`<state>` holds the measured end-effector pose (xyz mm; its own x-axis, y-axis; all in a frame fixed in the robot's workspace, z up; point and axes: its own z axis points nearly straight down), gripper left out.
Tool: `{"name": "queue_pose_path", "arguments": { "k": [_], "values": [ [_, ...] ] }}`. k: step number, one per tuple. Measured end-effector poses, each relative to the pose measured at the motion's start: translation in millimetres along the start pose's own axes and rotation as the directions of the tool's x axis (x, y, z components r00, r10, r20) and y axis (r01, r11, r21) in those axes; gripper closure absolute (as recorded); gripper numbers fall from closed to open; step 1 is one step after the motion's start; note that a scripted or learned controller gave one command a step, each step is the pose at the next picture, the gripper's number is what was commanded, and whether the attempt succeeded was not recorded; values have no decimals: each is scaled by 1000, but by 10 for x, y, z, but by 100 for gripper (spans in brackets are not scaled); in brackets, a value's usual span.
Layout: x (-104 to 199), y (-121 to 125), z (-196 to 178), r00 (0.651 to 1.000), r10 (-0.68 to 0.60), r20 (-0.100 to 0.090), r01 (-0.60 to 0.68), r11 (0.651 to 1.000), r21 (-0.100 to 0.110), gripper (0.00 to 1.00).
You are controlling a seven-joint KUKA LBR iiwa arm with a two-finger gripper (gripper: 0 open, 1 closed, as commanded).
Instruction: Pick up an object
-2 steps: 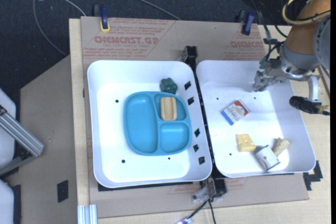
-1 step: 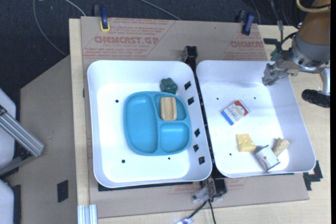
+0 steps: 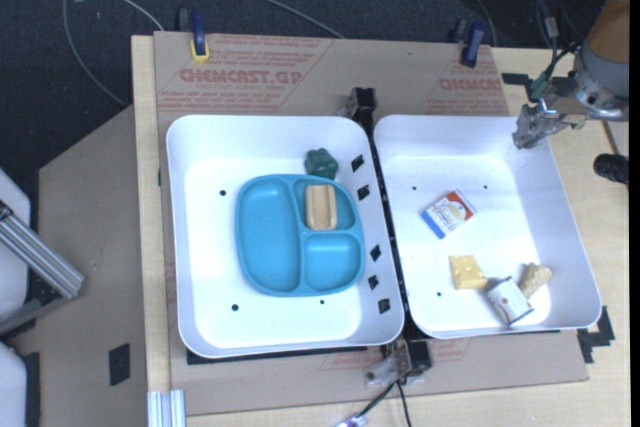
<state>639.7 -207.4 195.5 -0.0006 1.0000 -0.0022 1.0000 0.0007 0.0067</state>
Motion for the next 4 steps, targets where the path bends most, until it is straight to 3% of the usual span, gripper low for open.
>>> {"name": "queue_pose_path", "arguments": {
  "k": [1, 2, 4],
  "values": [
    [-13, -24, -650, 1000, 0, 0, 0, 1000, -1, 100],
    [480, -205, -504, 1000, -3, -5, 3, 1000, 10, 100],
    [1496, -565, -432, 1000, -4, -5, 4, 1000, 11, 100]
  ]
}}
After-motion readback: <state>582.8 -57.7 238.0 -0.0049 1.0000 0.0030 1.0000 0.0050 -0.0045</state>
